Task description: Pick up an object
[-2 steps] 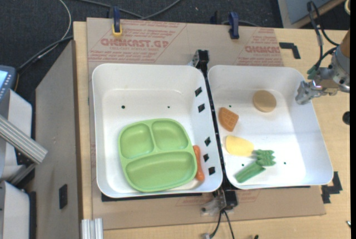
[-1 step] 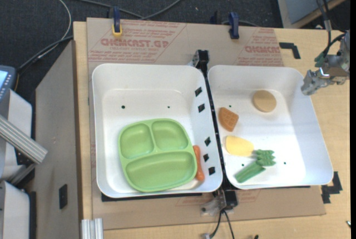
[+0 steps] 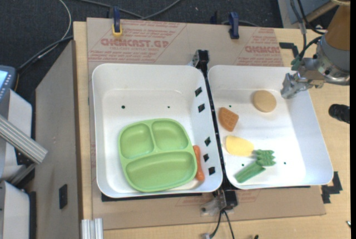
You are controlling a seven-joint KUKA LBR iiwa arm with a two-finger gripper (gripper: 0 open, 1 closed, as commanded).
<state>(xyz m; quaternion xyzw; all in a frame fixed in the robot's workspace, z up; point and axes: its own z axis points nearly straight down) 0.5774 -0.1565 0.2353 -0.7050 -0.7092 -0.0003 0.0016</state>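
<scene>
The right bin (image 3: 311,138) holds a round tan bun (image 3: 265,101), an orange-brown pastry piece (image 3: 228,119), a yellow lemon-shaped piece (image 3: 239,146) and a green leafy vegetable (image 3: 255,165). My gripper (image 3: 291,86) hangs over the bin's far right edge, a short way right of the bun, with nothing seen between its fingers. The arm with its orange band (image 3: 339,26) rises behind it at the right.
The left bin (image 3: 111,93) holds a green divided tray (image 3: 158,153) with an orange carrot (image 3: 198,163) by its right rim. Black clips line the divider (image 3: 207,121) between the bins. Blue clamps (image 3: 117,21) pin the cardboard at the back.
</scene>
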